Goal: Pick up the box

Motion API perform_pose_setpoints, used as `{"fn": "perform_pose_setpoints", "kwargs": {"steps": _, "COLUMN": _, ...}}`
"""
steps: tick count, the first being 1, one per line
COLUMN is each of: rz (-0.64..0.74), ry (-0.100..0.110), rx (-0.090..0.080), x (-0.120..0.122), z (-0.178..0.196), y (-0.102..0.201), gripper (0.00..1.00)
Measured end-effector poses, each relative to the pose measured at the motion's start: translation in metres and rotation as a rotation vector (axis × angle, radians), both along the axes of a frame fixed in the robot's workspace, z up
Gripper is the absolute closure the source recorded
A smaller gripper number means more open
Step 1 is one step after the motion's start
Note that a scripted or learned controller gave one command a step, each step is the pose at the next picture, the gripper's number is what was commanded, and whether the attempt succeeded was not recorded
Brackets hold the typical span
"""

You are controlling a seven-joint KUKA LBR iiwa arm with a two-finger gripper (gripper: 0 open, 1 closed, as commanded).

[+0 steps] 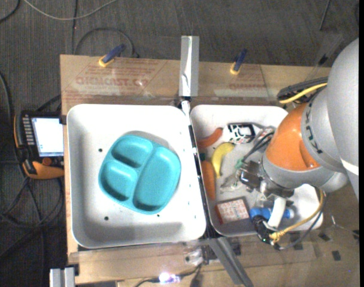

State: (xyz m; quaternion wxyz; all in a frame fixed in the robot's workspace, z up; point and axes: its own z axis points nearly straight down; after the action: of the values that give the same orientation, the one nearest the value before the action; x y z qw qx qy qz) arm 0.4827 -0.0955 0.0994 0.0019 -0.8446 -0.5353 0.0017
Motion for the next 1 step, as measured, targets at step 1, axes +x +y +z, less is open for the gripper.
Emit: {"fn": "perform_pose_setpoints", "kwargs": {"steps": 1, "rz": -0.024, "ry": -0.011, "rx": 0.003, "x": 0.0038, "z": -0.0088, "y": -0.0143, "gripper": 0.00}}
